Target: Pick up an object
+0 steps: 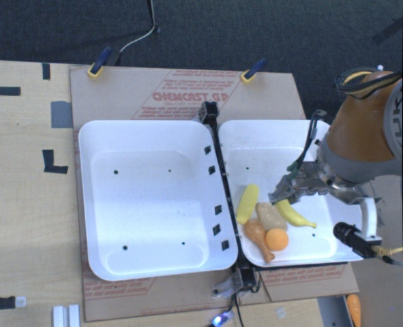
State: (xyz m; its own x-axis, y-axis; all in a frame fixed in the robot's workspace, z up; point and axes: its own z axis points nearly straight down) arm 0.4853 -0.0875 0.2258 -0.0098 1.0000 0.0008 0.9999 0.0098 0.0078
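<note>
Several toy foods lie in the front left part of the right bin (pixel 256 138): a yellow corn-like piece (pixel 247 204), a beige piece (pixel 271 216), a yellow banana (pixel 294 214), an orange ball (pixel 277 240) and an orange carrot-like piece (pixel 257 237). My gripper (pixel 284 193) hangs low over this pile, just above the beige piece and the banana's near end. The view does not let me see anything held between its tips.
The left bin (pixel 92 142) sits beside the right one, with a black divider strip (pixel 217 176) between them. Both rest on a cardboard sheet (pixel 181 94) clamped at the back. The arm's orange band (pixel 365 125) looms over the right bin's right side.
</note>
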